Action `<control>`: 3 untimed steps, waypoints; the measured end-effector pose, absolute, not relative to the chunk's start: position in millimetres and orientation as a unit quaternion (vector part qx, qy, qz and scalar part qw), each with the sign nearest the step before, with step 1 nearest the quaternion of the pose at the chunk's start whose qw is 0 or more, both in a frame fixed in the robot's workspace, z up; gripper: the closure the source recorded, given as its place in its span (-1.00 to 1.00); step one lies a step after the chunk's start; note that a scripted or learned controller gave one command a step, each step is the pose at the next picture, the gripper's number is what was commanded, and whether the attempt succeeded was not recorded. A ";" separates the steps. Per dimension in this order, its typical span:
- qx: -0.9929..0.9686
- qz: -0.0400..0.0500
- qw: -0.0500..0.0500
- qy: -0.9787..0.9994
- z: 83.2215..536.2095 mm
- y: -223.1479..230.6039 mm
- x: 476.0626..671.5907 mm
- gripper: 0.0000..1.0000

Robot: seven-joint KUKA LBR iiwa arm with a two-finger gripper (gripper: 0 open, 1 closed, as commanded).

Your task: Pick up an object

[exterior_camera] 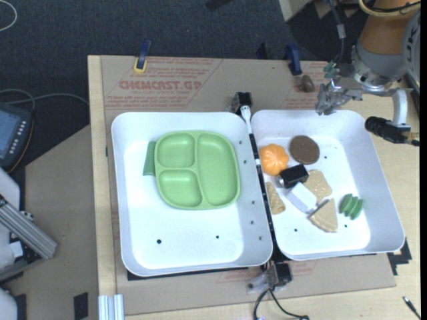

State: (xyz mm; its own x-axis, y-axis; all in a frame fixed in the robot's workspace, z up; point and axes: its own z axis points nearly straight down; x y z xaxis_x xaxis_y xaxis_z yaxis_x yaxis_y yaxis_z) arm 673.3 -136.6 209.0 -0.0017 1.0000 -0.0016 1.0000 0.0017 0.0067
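Note:
The right bin [380,179] holds a heap of toy food: an orange [273,159], a round brown cookie [304,149], a small black block [293,175], a white block [301,197], tan bread pieces [325,217] and a green pea pod [351,206]. My gripper [325,104] hangs over the far rim of the right bin, behind and to the right of the cookie, apart from every object. Nothing is seen in it.
The left bin [133,232] carries a green divided plate [197,169] with a darker green piece [148,159] poking out at its left side. Clamps [141,57] sit on the bench's far edge. A black fitting [387,129] juts over the right bin's far right corner.

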 end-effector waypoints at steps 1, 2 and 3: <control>0.707 0.001 0.002 0.708 226.1 -136.5 674.2 1.00; 0.706 -0.001 -0.001 0.708 236.6 -91.1 650.2 1.00; 0.706 -0.001 -0.002 0.708 235.2 -50.7 617.3 1.00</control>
State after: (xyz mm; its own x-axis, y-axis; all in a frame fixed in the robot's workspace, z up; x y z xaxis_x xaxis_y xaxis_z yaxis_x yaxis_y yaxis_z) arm 617.3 -50.7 235.2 -0.0026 1.0000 0.0013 1.0000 0.0026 -0.0041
